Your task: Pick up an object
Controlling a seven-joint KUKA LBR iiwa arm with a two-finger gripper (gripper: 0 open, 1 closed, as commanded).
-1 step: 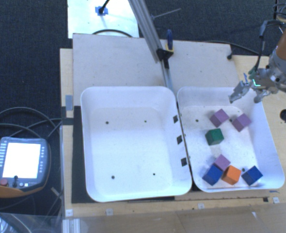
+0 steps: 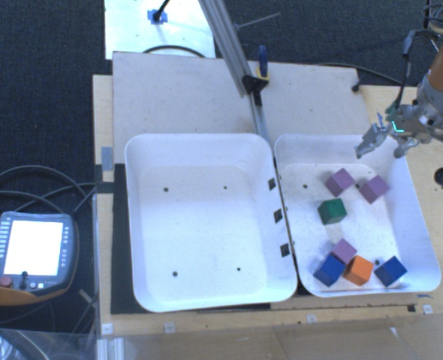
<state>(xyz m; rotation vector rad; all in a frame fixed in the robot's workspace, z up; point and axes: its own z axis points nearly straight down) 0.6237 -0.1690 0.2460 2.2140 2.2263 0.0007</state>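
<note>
The gripper point(image 2: 385, 139) hung at about one o'clock of the right bin point(image 2: 412, 201), above its far rim, with its two fingers point(image 2: 367, 142) spread wide and nothing between them. No object had yet been picked up.

All the candidates lay in that right bin. Two purple cubes sat nearest the fingers: one point(image 2: 340, 181) toward the bin's twelve o'clock, the other point(image 2: 374, 189) just at its three o'clock side, the pair near but apart. A green cube point(image 2: 332, 211) stood alone near the centre. At six o'clock a tight cluster gathered: a third purple cube point(image 2: 345, 250), a blue cube point(image 2: 329, 269) and an orange cube point(image 2: 359, 270) touching or nearly so, with a second blue cube point(image 2: 390, 271) just beside them toward five o'clock. The left bin point(image 2: 143, 201) held no cubes.

Judged from this, the risks lay in the choice of target. A descent onto the six o'clock cluster could land a finger on top of a neighbour and jam or scatter the cubes. The cube by the three o'clock wall left little room for the outer finger, which might strike the rim. A slightly off-centre closure on any tilted cube could squeeze it out sideways
</note>
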